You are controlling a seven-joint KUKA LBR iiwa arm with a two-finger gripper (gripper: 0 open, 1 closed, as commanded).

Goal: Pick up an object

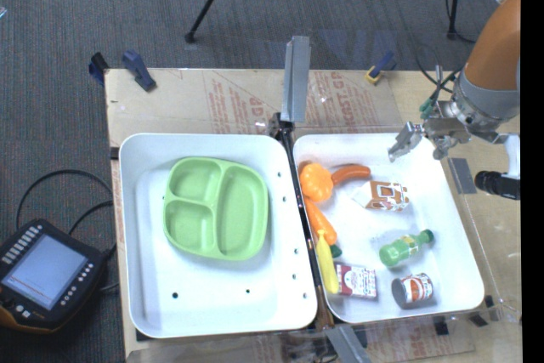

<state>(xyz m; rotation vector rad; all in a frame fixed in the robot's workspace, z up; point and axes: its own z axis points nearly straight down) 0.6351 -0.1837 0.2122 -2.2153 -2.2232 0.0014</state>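
Left bin [140,208]: holds one green divided plate [216,208], lying flat near the middle. Not my target.

Divider side of right bin [463,225]: an orange pepper [314,180], a sausage [350,173] touching it, a carrot [320,222] and a yellow corn cob [326,264] lie in a row along the left wall.

Middle of right bin: a small milk carton [384,195] lies on its side, apart from the rest. I judge it light and fairly stiff, with flat faces that suit a pinch across the narrow width.

Front of right bin: a red-and-white box [357,281], a green bottle [405,248] and a small can [414,290]. The bottle and can are round and smooth, so I expect them to roll or slip; the can is likely the heaviest.

My claw [422,140]: above the bin's back right corner, fingers spread, pinching nothing.

Chosen object: the milk carton, nearest to me and with free space on both sides.

Grip advice: close on the flat sides at mid-body, with modest force, as the walls may dent.
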